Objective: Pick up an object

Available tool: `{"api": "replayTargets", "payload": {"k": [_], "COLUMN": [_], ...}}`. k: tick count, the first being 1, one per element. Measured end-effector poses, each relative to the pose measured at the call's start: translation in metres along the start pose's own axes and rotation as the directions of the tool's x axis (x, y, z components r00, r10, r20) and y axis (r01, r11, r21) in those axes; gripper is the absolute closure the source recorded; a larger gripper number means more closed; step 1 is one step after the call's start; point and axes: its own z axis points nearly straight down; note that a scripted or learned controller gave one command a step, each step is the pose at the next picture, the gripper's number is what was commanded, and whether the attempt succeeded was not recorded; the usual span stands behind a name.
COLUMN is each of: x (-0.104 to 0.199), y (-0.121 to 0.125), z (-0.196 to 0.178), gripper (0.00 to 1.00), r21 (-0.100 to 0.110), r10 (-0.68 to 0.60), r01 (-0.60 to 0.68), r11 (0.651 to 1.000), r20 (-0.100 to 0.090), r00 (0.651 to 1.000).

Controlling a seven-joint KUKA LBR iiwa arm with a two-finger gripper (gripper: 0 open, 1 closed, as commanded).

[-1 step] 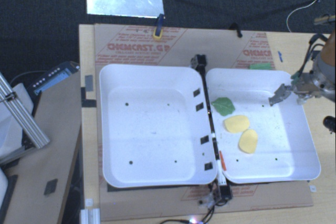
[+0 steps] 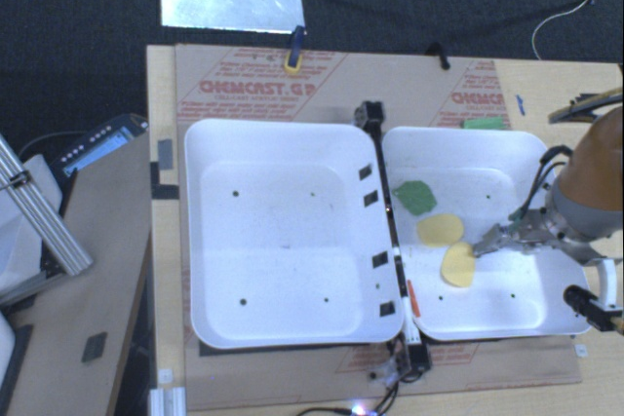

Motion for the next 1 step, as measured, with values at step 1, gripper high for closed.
{"api": "replayTargets", "payload": {"k": [1], "x": [-0.0006], "y": [0.0044], "z": [-0.0172], "gripper": [1.0], "r21": [-0.011], "r10": [-0.003], "r01": [0.003], "r11": [1.0], "r20": [0.005], "r00": [1.0]}}
